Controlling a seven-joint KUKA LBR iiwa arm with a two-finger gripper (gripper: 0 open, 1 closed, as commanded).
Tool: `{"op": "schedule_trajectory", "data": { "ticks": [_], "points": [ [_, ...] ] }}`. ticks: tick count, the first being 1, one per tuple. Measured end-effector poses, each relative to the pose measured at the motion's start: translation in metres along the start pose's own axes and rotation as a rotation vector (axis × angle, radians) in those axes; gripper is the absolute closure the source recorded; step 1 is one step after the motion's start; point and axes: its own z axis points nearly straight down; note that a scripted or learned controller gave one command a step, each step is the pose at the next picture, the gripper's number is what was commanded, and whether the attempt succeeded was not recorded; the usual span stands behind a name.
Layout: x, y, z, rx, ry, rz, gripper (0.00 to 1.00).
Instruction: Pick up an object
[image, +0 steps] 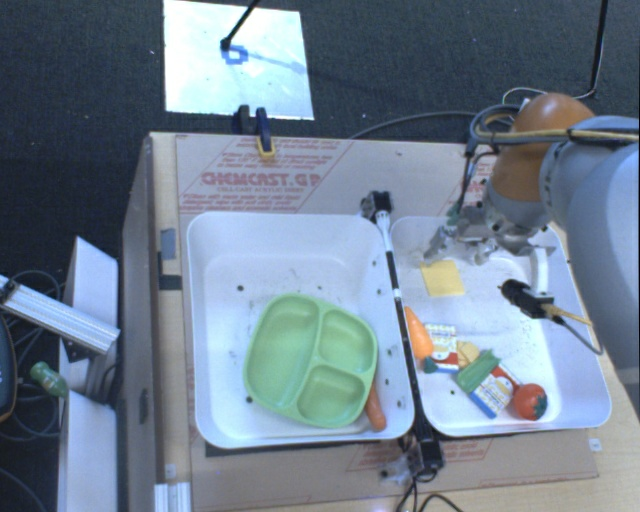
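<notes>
Fig.: KUKA arm (585, 170) is reaching in from the right over the right bin (590, 395), w/ its orange band at upper right. The gripper (462, 243) is hovering above the bin's far-left part, its two fingers spread apart w/ nothing between them. A yellow square (443, 279) is lying flat on the bin floor just below the gripper, apart from it. Nearer the front of the same bin: an orange carrot (418, 333) is lying against the left wall, a small printed carton (445, 347) is sitting just beside it, a green-and-blue box (484, 380) is lying tilted, and a red tomato (528, 401) is sitting at front right, touching that box. The left bin (230, 245) is holding a green divided plate (312, 360), w/ a second carrot (374, 409) lying at the plate's front-right edge.
</notes>
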Motion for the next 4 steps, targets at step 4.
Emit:
{"op": "schedule_trajectory", "data": {
  "ticks": [4],
  "points": [
    [0.0,0.0,0.0,0.0,0.0,0.0,0.0]
  ]
}}
